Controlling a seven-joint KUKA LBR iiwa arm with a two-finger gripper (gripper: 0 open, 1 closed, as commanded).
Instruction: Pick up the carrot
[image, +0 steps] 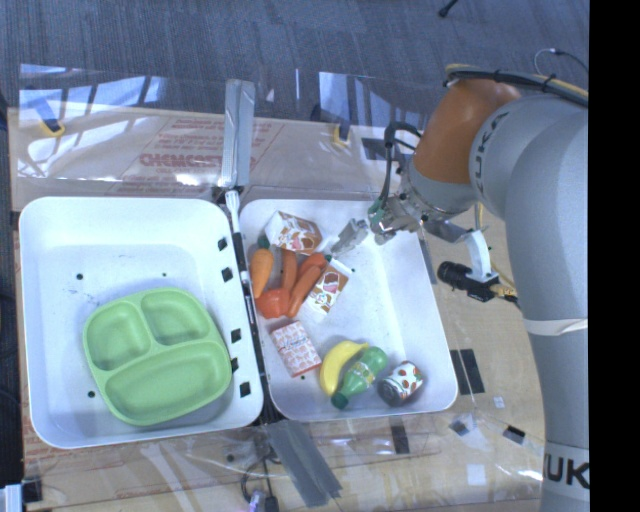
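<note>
one carrot (261, 271) lay near the right bin's (425, 300) left wall, its long axis running up and down the view. the gripper (350, 236) hung just up and right of it, fingers slightly parted, holding nothing.

Lighting is looking pretty even and bright here, seemingly coming from overhead. The two shallow white plastic bins (60, 400) are glowing almost blown-out, losing surface detail. The clear plastic sheeting behind the bins (130, 130) is catching pale blue-white glare streaks along its folds. Shadows are staying soft: the green compartment tray (155, 357) is casting a faint one at its lower edge, and the big grey robot arm with the orange band (540, 200) is dimming the bench slightly beside it. Everything is looking a bit soft and low-res, small labels smearing into blur.
</note>
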